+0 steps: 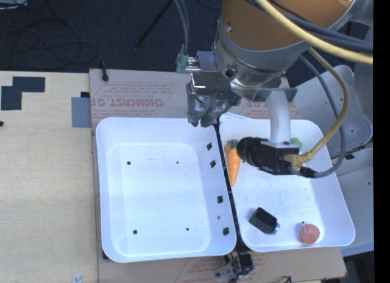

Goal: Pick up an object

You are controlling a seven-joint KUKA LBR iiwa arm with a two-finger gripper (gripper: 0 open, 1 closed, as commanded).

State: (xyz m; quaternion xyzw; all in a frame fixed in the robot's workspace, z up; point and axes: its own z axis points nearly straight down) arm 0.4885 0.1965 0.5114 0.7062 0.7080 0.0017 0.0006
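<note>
Hand point(203, 116) over far end of the divider btwn bins, nothing in it; open/closed can't tell. Right bin point(334, 212): carrot point(233, 165) by divider, black block point(264, 220), pink ball point(309, 233) near front.

- The arm point(286, 26) is showing a broad orange band above a grey metal wrist.
- Yellow and grey cables point(332, 126) are looping beside it.
- The gripper point(204, 114) is looking dark grey.
</note>
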